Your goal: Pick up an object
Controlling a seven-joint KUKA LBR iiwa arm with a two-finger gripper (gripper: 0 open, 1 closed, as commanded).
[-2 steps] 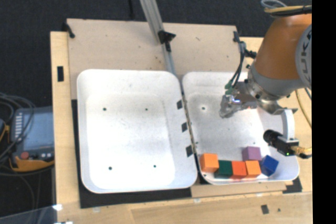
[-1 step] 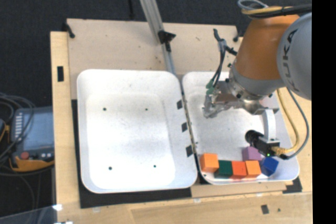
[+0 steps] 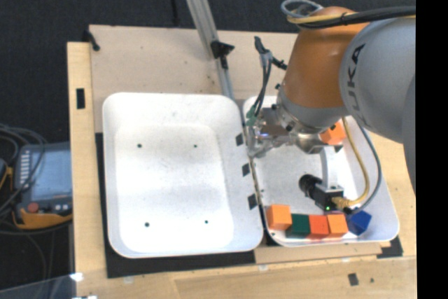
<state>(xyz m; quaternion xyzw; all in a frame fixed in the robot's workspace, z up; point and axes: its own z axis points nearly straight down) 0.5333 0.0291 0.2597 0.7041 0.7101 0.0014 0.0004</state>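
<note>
Lower right of the frame, a row of blocks hugs the right bin's bottom wall. Its long axis runs left-right, from the orange block to the blue block. The gripper hangs up-left of them, can't tell how open it is.

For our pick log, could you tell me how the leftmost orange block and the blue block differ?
Colour aside, the leftmost orange block ends the row by the bins' shared wall, the blue block by the outer corner. The orange block sits fairly square; the blue block looks turned. Both lie along the near wall of the right bin.
</note>
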